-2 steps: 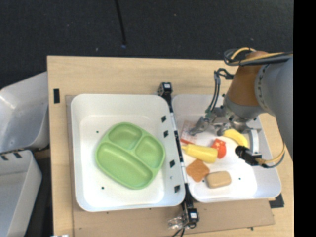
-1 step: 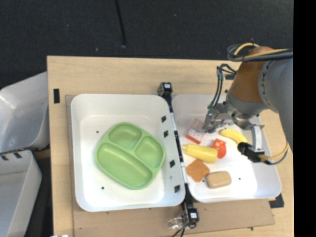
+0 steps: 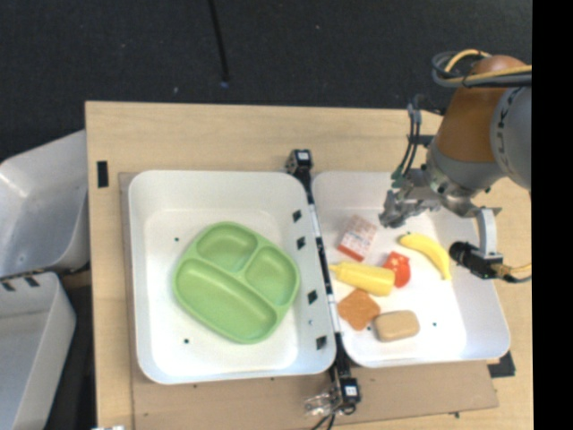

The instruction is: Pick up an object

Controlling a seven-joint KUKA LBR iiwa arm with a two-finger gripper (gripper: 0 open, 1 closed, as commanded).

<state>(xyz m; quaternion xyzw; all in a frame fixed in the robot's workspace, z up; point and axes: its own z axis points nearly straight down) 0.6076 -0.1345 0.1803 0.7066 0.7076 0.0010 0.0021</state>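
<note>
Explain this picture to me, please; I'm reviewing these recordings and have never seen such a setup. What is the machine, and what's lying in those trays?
One camera above the bench looks down at a slant. The grey and orange machine at the right is a robot arm; its tool hangs over the right bin. I see nothing gripped in it. That bin holds toy foods: a banana, a yellow corn cob, a red piece, a small red and white packet, a brown toast-like piece and a tan roll. The left bin holds a green divided plate.
</note>
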